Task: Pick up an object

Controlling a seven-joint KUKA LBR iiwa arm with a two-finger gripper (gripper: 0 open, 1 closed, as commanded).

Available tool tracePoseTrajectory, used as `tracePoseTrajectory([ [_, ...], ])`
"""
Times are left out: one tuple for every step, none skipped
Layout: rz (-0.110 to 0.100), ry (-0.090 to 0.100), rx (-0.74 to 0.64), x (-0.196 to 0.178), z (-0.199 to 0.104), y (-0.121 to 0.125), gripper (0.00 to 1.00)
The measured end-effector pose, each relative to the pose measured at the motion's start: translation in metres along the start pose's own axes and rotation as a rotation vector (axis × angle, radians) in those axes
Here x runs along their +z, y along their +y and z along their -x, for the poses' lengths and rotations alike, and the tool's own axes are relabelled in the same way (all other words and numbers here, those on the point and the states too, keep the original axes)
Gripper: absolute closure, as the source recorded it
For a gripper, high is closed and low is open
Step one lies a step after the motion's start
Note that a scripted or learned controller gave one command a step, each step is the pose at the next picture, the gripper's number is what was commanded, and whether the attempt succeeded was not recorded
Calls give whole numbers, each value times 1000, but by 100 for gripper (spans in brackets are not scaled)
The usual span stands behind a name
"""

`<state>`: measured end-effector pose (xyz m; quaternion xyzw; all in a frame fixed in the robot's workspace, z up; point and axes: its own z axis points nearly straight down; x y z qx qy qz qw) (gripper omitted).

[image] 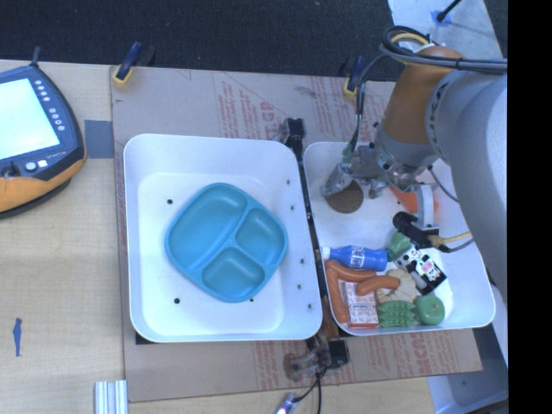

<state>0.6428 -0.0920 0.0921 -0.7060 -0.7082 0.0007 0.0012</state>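
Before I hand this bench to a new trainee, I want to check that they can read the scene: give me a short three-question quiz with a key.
1. True or false: the blue divided plate lies in the same bin as the blue bottle.
2. Which bin is the gripper over? A) the left bin B) the right bin C) neither
3. Fill in: right beside the gripper, at the far end of its bin, lies a round ______ object.

Key: 1 false, the plate is alone in the left bin and the bottle is in the right one; 2 B; 3 brown.
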Motion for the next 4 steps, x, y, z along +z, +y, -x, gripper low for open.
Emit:
tracePoseTrajectory([
  [-2,0,-4,-11,0,0,100],
  [1,-1,-2,-132,-41,8,100],
  [-1,-1,-2,-131,-40,8,0],
  [-2,-1,0,-35,2,4,0],
])
